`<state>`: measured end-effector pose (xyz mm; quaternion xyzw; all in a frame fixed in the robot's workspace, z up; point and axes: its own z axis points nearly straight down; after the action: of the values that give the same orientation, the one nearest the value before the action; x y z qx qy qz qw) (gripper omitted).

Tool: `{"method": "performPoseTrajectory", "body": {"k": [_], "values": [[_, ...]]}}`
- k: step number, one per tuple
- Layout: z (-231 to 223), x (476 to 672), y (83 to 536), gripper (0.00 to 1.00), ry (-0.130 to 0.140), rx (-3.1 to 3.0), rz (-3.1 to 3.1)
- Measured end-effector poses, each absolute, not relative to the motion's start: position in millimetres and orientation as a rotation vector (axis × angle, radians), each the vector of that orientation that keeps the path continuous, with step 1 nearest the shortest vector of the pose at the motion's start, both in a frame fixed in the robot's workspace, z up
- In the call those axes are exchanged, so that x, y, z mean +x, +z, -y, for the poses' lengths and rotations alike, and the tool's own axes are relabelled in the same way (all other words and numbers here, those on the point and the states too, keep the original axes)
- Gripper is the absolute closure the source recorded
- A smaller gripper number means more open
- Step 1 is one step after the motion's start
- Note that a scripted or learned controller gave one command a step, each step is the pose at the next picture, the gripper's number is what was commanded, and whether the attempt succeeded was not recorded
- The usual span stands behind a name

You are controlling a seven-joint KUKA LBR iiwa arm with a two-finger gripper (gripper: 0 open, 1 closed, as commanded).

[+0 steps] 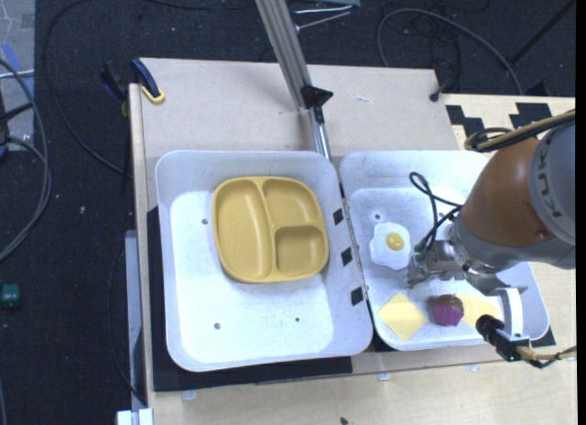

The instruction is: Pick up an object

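Observation:
In the right bin (389, 172) lie a toy fried egg (390, 245), a pale yellow cheese wedge (402, 315), a small purple object (446, 310) and a yellow piece (482, 309) partly under the arm. My gripper (422, 269) hangs over the middle of that bin, just right of the egg and above the purple object. The orange band and grey wrist hide the bin's right part.
The left bin (183, 258) holds a yellow divided plate (271, 228). A grey metal pole (286, 38) slants in from the top toward the seam between the bins. Black cable loops beside the wrist (423, 187). The tan bench (220, 103) extends behind the bins.

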<state>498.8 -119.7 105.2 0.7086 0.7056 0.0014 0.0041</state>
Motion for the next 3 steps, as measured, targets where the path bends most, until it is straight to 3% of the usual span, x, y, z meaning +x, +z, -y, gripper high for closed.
{"method": "performPoseTrajectory", "body": {"k": [1, 2, 3], "values": [[130, 503.7, 156, 1.00, 0.003, 2.219, -2.218], [127, 494.6, 208, 1.00, 0.003, 2.217, -2.222], [127, 495.5, 237, 1.00, 0.002, 2.217, -2.223]]}}
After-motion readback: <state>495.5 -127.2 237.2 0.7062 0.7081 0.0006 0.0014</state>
